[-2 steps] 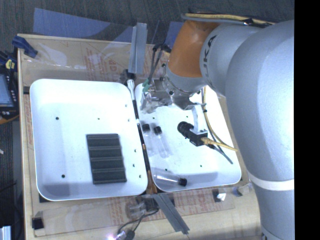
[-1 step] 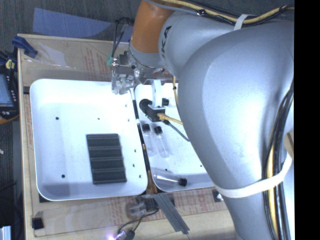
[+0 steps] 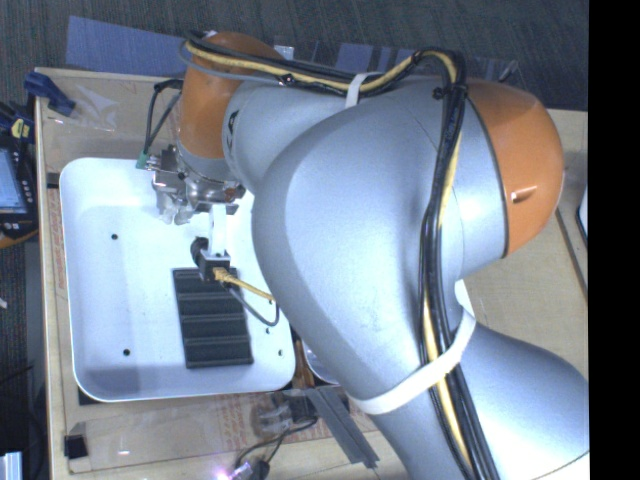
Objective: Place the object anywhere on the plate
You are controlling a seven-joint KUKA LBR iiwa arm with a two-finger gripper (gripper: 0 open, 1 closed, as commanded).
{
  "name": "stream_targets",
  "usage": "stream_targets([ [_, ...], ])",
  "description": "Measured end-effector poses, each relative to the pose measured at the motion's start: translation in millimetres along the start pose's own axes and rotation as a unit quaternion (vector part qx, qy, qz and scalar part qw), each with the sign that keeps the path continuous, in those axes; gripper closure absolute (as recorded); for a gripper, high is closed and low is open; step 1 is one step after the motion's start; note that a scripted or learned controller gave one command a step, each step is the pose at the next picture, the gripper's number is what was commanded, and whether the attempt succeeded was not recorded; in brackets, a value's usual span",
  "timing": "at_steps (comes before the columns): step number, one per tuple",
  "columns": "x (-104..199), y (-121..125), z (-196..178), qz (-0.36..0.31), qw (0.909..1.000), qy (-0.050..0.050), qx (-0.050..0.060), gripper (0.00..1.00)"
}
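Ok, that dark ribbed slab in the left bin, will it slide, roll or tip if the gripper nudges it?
The dark ribbed slab lies flat and low in the left bin, so it probably slides rather than rolls or tips. Its ridged top looks rigid, likely stiff when lifted. The gripper sits above its upper end.

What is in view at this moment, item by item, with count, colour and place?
shallow white plastic bin: one, white, left half of the bench.
dark ribbed rectangular block: one, black-grey, lying flat on the bin floor toward its near right corner.
thin yellow and black cable: one, running from the small fitting at the block's far end toward the arm.
pale wooden bench: one, tan, under and around the bin.
grey arm with orange band: one, covering the right half.
pincer: one, metallic, above the bin's far side.
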State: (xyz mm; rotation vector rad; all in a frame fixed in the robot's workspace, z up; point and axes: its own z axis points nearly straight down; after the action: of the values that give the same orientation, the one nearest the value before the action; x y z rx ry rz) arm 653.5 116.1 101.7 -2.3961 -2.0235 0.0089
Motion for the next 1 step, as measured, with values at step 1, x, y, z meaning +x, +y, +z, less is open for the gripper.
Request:
stream_targets([
  [1, 99.2, -15.6, 10.5, 0.161, 0.9869, 0.001, -0.002, 1.0],
])
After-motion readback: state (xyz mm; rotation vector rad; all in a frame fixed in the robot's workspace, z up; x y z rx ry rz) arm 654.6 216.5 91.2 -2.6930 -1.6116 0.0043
